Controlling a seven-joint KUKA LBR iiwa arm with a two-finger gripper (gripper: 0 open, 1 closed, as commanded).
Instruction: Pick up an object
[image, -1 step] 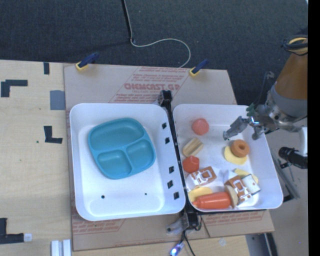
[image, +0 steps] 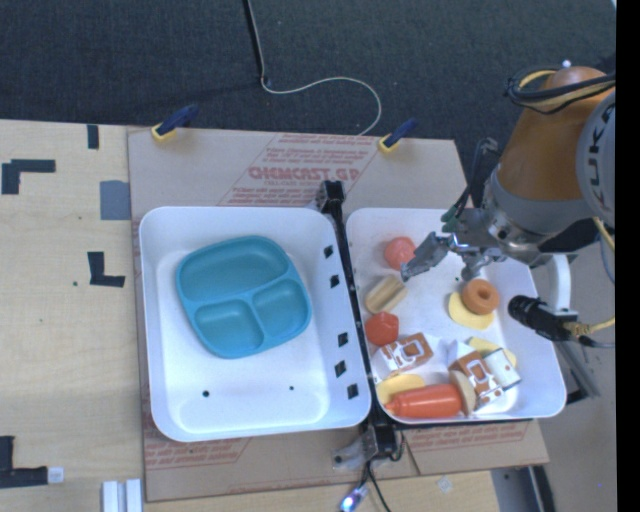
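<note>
My gripper (image: 446, 258) hangs over the upper middle of the right bin (image: 545, 400), fingers spread apart with nothing between them. One finger (image: 424, 256) points down-left toward a round red-pink ball (image: 399, 250) and a tan bread roll (image: 385, 293). The other finger (image: 470, 264) is just above an orange doughnut (image: 482, 296) resting on a yellow disc (image: 464, 312). Lower in the bin lie a red tomato-like piece (image: 382, 327), two red-and-white patterned blocks (image: 407, 352) (image: 485, 375), a yellow slice (image: 398, 383) and a red sausage shape (image: 430, 402).
The left bin (image: 160, 390) holds a blue three-compartment plate (image: 243, 294). A black divider (image: 345, 300) runs between the bins. The grey and orange arm (image: 548, 160) fills the upper right. A black part with a cable (image: 540, 316) sticks out over the right bin's edge.
</note>
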